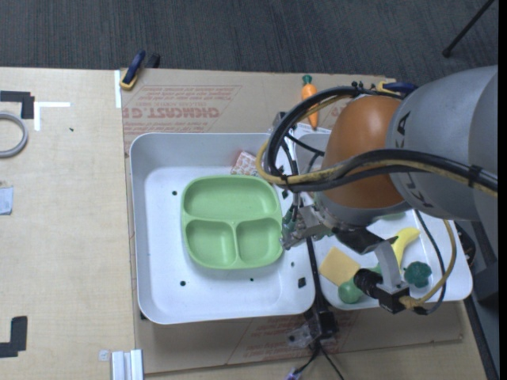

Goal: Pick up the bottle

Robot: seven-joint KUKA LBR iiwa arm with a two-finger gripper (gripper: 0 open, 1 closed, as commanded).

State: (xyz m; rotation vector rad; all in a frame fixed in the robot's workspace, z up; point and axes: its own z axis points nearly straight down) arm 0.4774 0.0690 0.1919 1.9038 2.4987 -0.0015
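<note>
In the left bin [150, 236] we see a green plate [230, 220] with three compartments, lying flat near the bin's right wall, and a small printed card [245, 163] against the far wall just behind it. Over the right bin [394, 226] the grey arm [447, 145] reaches in from the right, and its orange band [364, 153] and a loop of black and yellow cables [317, 101] cover most of that bin. The gripper [295, 228] shows as a dark cluster of parts below the wrist, low over the wall where the two bins meet and just beside the plate's right edge. We cannot tell whether it is open or closed, and we see nothing held in it. In the near part of the right bin lie a yellow wedge [339, 266], a pale green round piece [349, 292] touching its near corner, a darker green round piece [417, 273] and a yellow curved piece [405, 240]. Which of these, if any, is the bottle we cannot tell, since the arm hides much of that bin. Beyond the bins a toy carrot [308, 93] lies on the cardboard sheet [182, 105], and a blue and yellow clamp [132, 70] sits at that sheet's far left corner.
</note>
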